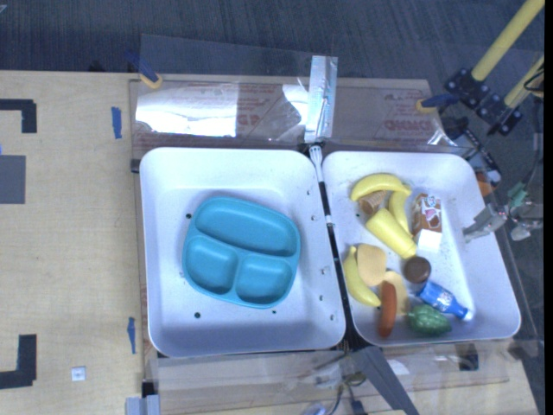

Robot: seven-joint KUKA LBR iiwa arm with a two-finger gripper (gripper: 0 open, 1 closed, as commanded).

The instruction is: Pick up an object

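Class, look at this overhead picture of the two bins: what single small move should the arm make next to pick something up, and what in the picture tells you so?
Probably move the gripper leftward, over the toy food. It sits at the right bin's right rim, holding nothing, while the bananas, hot dog and bottle lie further in. The left bin has just a blue tray.

Pale wooden bench on a dark grey carpeted floor, seen from above.

The light plywood bench [65, 232] fills the left and lower part of the view, marked with black L-shaped tape corners [26, 115] and short blue tape strips [116, 121]. Behind it lies dark grey ribbed carpet flooring [259, 7]. A clear plastic sheet [225, 102] over brown printed cardboard [380, 111] stands along the bench's far edge, catching a bright white glare. A yellow pole [517, 26] slants across the upper right corner.
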